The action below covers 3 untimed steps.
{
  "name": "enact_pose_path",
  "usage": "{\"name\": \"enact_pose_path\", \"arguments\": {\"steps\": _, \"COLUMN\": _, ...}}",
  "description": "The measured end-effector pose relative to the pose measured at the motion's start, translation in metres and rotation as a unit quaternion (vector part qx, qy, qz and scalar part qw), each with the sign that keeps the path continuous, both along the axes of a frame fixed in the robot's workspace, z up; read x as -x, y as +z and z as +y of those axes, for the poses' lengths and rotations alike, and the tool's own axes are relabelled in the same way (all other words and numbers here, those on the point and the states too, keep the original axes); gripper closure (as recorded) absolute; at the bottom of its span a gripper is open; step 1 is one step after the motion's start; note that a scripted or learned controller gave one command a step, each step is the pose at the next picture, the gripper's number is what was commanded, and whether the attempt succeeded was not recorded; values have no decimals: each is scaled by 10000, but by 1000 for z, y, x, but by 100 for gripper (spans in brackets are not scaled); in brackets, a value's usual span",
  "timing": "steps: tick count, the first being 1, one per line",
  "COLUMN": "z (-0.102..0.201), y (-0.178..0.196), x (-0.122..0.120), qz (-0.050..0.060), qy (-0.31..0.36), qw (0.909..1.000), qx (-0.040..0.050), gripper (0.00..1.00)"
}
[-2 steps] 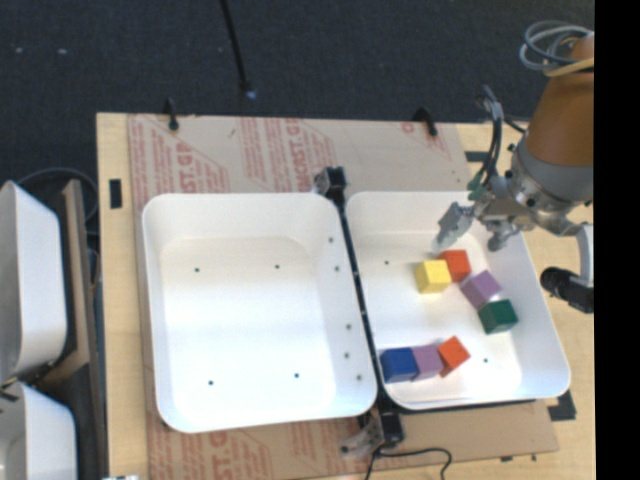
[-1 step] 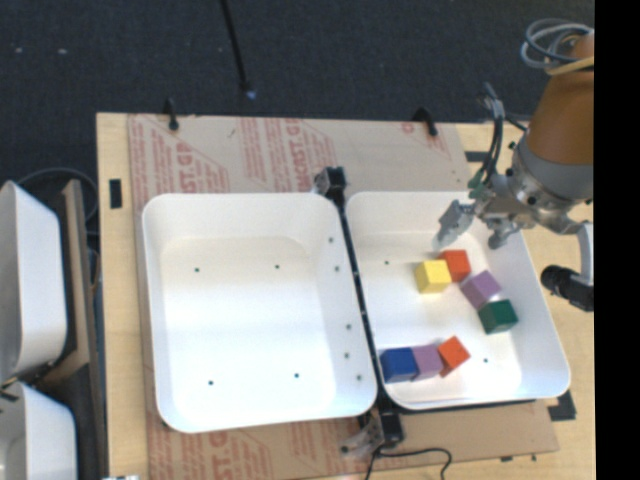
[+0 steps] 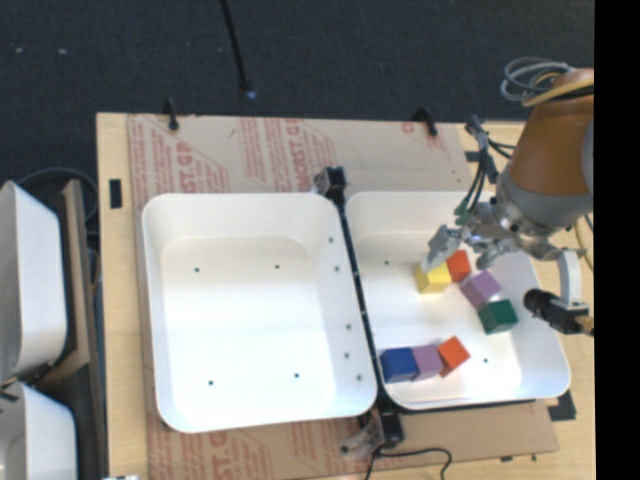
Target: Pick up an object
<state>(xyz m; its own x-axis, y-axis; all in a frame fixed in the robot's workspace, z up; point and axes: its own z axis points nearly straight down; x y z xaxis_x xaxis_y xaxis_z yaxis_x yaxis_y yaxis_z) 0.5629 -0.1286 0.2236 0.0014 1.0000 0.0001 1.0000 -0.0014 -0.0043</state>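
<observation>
Now the gripper (image 3: 464, 251) hangs spread open (nothing between its fingers) over the orange block (image 3: 459, 265) beside the yellow block (image 3: 433, 278)

A pale wooden bench (image 3: 115, 298) topped with printed cardboard (image 3: 250, 153) stands on dark speckled carpet (image 3: 330, 38), with white containers (image 3: 30, 278) at the left edge.
</observation>
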Motion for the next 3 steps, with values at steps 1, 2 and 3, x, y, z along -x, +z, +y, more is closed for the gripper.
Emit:
{"name": "enact_pose_path", "arguments": {"steps": 1, "z": -2, "y": -61, "x": 6, "qz": 4, "qy": 2, "qw": 10000, "qx": -3, "gripper": 0}}
{"name": "enact_pose_path", "arguments": {"steps": 2, "z": -9, "y": -106, "x": 5, "qz": -6, "qy": 2, "qw": 10000, "qx": 1, "gripper": 0}}
{"name": "enact_pose_path", "arguments": {"steps": 3, "z": -9, "y": -93, "x": 4, "qz": -31, "qy": -4, "qw": 10000, "qx": 2, "gripper": 100}}
